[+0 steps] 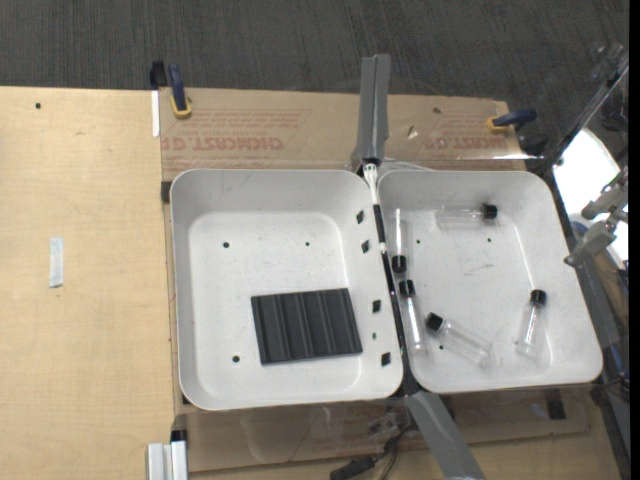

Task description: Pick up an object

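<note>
Several clear plastic tubes with black caps lie in the right bin. One tube rests near the back, its cap pointing right. Two tubes lie end to end along the left wall. Another tube lies near the front, and one more tube leans by the front right corner. A black ribbed rectangular block lies flat in the front half of the left bin.
A grey divider bar runs between the bins. Brown cardboard under the bins is held by clamps. Thin metal frame parts stand at the right edge. Bare wooden bench lies to the left.
</note>
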Robot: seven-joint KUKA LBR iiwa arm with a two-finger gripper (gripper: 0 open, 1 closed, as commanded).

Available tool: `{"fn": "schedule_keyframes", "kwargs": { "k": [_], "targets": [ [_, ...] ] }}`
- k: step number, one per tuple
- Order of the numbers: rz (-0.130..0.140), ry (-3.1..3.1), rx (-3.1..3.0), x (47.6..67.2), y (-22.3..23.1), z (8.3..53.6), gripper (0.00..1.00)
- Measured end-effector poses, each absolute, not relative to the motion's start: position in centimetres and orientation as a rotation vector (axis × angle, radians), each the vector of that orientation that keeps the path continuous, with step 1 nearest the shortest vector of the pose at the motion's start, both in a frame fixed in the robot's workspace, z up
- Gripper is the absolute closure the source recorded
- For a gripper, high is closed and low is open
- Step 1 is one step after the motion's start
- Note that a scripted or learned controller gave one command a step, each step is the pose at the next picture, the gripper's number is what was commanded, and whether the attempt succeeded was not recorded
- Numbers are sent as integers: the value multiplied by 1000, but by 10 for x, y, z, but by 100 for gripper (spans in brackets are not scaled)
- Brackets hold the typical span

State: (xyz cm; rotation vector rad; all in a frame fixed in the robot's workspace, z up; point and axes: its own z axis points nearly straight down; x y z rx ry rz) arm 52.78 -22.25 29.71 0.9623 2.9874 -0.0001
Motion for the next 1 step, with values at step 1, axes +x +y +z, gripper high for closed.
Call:
{"fn": "schedule_keyframes", "kwargs": {
  "k": [1],
  "targets": [
    [0,2787,1451,498,-222,246,0]
  ]
}}
